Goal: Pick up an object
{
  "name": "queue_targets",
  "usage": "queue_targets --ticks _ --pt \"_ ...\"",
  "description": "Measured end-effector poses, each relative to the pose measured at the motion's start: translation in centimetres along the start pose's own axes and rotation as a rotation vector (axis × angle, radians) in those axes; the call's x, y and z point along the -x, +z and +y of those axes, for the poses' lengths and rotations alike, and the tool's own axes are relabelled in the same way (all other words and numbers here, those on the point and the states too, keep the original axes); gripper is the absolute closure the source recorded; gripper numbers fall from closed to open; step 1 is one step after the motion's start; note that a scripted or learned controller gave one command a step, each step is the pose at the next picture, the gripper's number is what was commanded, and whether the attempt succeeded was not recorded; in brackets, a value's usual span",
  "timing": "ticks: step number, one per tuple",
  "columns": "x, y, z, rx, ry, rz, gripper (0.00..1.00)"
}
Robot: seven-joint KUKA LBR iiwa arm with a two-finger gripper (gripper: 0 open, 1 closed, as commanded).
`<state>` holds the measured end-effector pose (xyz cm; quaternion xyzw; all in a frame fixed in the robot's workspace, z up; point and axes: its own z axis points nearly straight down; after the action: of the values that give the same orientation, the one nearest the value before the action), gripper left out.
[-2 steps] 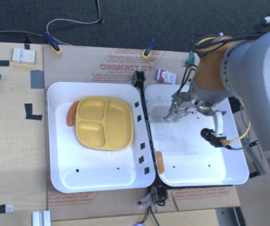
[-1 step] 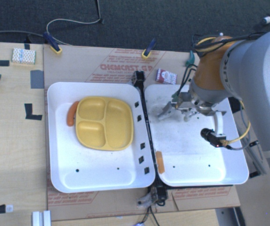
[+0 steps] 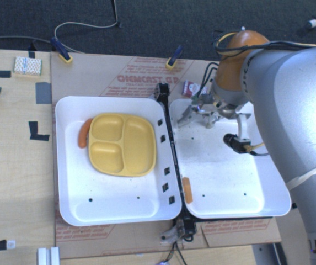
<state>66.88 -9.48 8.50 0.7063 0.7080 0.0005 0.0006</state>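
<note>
We see the grey arm coming in from the right of the frame, its orange band at upper right and the gripper low over the upper left part of the right bin; we cannot tell whether it is apart or together. A yellow divided plate sits mid left bin, touching an orange sausage at its left edge. A small orange piece lies at the right bin's lower left, well apart from the gripper.

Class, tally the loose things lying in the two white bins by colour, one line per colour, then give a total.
Yellow: 1, the divided plate
Orange: 2, the sausage-shaped piece beside the plate, and the small piece in the right bin
Total: 3
</note>
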Motion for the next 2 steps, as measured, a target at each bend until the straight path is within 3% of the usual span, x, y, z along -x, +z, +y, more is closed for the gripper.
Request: queue_targets --ticks 1,2 --pt "0.06 -1.05 0.02 -0.001 -0.001 -0.003 1.0" --pt "0.06 -1.98 0.0 -0.002 -0.002 -0.005 1.0"
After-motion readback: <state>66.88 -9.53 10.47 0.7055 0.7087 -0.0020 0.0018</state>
